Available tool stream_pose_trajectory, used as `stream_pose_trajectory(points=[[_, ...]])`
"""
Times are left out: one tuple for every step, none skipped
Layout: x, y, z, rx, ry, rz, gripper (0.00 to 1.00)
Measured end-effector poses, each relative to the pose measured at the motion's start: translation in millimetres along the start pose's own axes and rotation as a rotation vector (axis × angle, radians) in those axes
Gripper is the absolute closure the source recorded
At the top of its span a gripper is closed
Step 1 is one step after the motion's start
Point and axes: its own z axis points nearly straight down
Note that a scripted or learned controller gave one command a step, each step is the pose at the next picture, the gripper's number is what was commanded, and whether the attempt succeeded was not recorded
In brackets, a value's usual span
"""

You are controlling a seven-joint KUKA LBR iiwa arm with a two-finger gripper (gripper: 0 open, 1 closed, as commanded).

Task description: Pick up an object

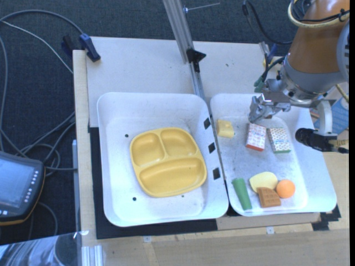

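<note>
The right bin (316,195) holds several small items: a pale yellow block (226,128), a red-and-white carton (255,137), a green-and-white carton (279,139), a green cylinder (241,193), a yellow lemon-like piece (263,180), a brown cracker (268,197) and an orange ball (285,188). My gripper (259,112) hangs over the far part of this bin, just above the red-and-white carton's far end. Nothing shows between its fingers.
In the left bin (111,148) lies a yellow divided plate (167,161). A metal pole (180,21) slants across the bench behind the bins. A blue clamp (89,46) sits at the bench's far left corner. Cables and a screen lie on the floor at left.
</note>
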Motion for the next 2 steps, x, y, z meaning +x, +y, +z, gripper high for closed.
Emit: stream_pose_trajectory(points=[[61.8, -5.1, 14.7, 0.003, 0.0, 0.0, 1.0], [111.6, -14.4, 15.6, 0.002, 0.0, 0.0, 1.0]])
